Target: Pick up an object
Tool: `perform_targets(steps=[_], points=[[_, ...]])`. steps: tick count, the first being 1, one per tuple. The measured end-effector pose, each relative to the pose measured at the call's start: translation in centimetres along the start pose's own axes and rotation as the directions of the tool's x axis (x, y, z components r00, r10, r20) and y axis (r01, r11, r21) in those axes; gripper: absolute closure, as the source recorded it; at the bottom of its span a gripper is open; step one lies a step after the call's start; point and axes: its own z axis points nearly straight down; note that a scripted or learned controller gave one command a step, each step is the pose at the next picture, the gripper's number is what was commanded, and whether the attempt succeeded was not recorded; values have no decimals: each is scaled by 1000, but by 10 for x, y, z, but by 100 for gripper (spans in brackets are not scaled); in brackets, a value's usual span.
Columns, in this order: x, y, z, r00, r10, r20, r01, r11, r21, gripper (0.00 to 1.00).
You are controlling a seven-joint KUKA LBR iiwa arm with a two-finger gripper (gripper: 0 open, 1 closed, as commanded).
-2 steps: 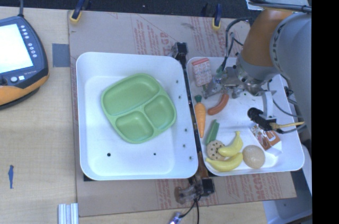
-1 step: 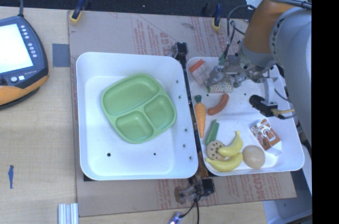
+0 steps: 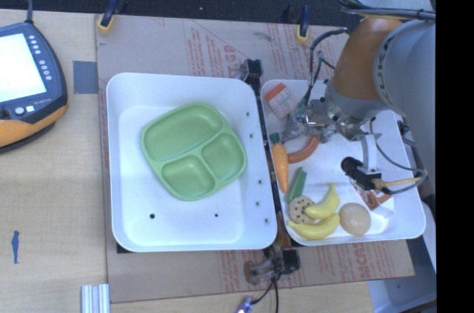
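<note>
While the arm reaches in from the right over the right bin (image 3: 385, 101), its gripper (image 3: 307, 128) hangs low near that bin's upper left part, and the closest thing to it is a reddish-orange sausage-shaped toy (image 3: 305, 149). That toy lies just below and slightly left of the gripper, its long axis running on a slant from lower left up to upper right, with the upper end tucked under the metal parts. Whether the fingers are spread or closed I cannot tell; wires and brackets blur them, and nothing clearly sits between them.

The toy looks smooth, slim and slightly curved, so a grip across its narrow width seems the likely choice. An orange carrot (image 3: 280, 166) lies just beside it to the left, upright along the bin's wall, and a green stick (image 3: 298, 183) sits below. A crumpled packet (image 3: 279, 100) rests above. Crowding may foul the pick.
</note>
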Motion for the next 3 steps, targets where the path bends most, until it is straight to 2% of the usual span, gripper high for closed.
perform_targets(steps=[1,2,3], points=[[-13,34,1,1000,2,0,-2,1000,7,0],[-10,48,-1,1000,0,-1,0,1000,-4,0],[-11,48,-12,1000,-3,0,3,1000,-4,100]])
